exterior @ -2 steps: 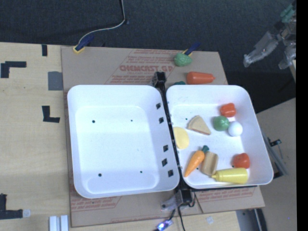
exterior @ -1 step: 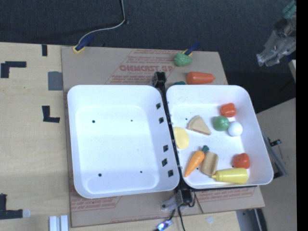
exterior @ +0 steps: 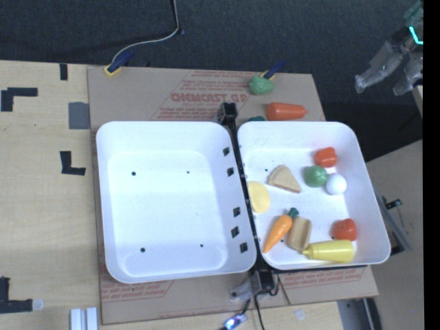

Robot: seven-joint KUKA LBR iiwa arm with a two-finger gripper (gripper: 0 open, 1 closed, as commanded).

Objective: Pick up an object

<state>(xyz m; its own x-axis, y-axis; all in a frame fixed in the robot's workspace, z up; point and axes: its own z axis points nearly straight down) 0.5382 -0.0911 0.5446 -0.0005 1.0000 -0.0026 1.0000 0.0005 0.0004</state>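
The yellow corn cob [exterior: 330,251], lying nearest us just right of the toy carrot [exterior: 278,233], is looking light, stiff and slick, so we are favouring a grasp across its middle, while the gripper [exterior: 388,69] is hanging well above-right of it, its grasp state impossible to tell.

left bin [exterior: 117,184] floor open; right bin [exterior: 357,157] crowded, toys close together, bare patch upper left.

White bins [exterior: 110,184], orange carrot [exterior: 277,232]
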